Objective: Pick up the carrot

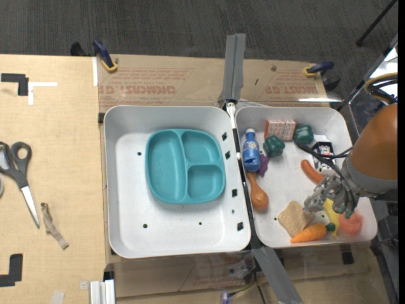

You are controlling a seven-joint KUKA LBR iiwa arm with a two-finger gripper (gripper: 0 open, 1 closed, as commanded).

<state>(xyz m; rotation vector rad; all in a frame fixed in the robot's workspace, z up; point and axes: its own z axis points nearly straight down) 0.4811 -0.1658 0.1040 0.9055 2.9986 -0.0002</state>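
The carrot (pixel 309 234) is a small orange piece with a green tip, lying near the front edge of the right bin (pixel 342 120). My gripper (pixel 326 199) hangs just above and behind it, over a yellow toy (pixel 331 213) and next to a slice of toast (pixel 293 218). The carrot lies on the bin floor, apart from the gripper.
The right bin also holds a blue bottle (pixel 250 151), a brown pear-shaped toy (pixel 258 195), an orange sausage (pixel 311 171), a red box (pixel 280 130), green toys (pixel 274 145) and a red tomato (pixel 352 223). A teal divided plate (pixel 185 166) lies in the left bin. Scissors (pixel 20 173) rest on the bench at left.
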